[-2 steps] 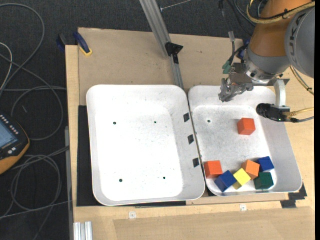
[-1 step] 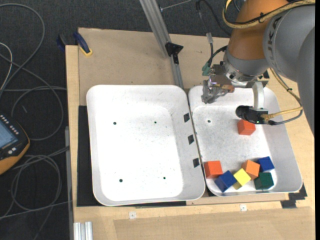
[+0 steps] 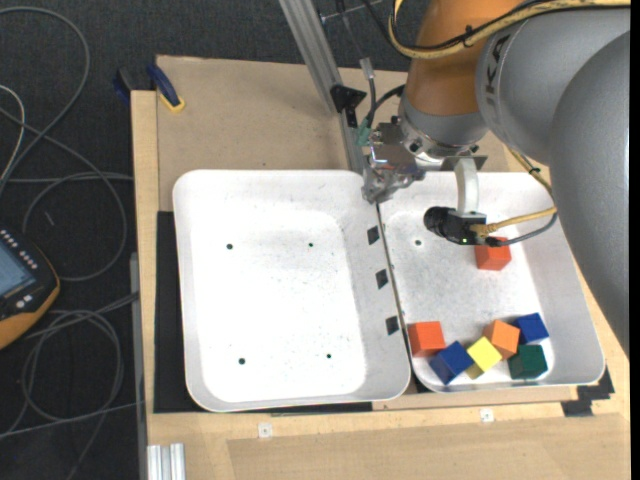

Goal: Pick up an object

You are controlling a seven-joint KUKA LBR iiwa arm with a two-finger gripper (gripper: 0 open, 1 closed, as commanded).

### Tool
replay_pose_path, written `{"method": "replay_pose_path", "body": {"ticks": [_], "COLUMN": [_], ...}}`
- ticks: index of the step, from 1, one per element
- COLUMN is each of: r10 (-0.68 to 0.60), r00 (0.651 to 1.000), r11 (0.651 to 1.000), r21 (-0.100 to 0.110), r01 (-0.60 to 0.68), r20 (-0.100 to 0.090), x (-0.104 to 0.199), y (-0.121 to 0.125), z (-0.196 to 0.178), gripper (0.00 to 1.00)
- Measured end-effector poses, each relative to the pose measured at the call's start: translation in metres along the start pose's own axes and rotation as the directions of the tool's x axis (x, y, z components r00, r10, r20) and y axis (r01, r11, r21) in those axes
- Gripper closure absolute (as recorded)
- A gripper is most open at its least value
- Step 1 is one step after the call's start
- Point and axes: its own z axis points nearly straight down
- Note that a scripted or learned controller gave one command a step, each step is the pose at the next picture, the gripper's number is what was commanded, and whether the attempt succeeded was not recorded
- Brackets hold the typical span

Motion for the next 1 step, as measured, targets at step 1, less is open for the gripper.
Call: {"method": "replay_pose_path", "body": {"ticks": [1], "r10": [0.0], "r00": [1.0], "r11": [1.0], "r21": [-0.001], "r01": [0.0], "r20": [0.001], "x": [0.051], "y": [-0.0076], "z": [-0.0161], "gripper": [1.0]}}
